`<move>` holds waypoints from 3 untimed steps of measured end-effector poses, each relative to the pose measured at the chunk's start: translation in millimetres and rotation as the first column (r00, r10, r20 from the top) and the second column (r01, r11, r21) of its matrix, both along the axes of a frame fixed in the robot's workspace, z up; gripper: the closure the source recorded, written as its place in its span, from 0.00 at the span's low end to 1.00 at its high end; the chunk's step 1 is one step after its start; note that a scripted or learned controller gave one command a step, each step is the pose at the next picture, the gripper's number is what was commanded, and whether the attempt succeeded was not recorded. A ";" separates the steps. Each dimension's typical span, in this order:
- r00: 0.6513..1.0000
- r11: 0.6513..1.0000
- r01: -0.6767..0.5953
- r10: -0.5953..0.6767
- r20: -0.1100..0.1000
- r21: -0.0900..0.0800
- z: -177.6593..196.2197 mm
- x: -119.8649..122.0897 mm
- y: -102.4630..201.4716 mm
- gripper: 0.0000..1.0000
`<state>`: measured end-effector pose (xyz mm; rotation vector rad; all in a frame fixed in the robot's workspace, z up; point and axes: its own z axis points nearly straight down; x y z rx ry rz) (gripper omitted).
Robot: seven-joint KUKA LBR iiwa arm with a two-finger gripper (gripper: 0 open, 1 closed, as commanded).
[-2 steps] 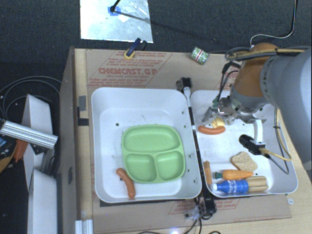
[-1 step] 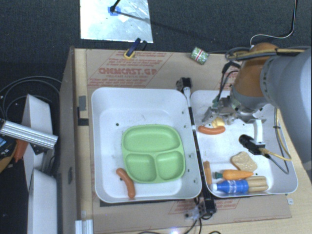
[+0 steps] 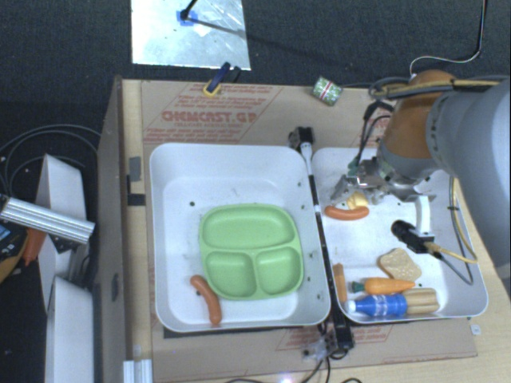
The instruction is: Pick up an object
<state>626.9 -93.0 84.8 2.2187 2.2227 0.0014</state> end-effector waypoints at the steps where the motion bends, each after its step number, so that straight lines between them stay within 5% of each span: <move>1: 1.000 1.000 0.000 0.000 0.000 0.000 0.0 0.0 0.0 0.00; 3: 1.000 1.000 0.000 0.000 0.000 0.000 0.0 0.0 0.0 0.00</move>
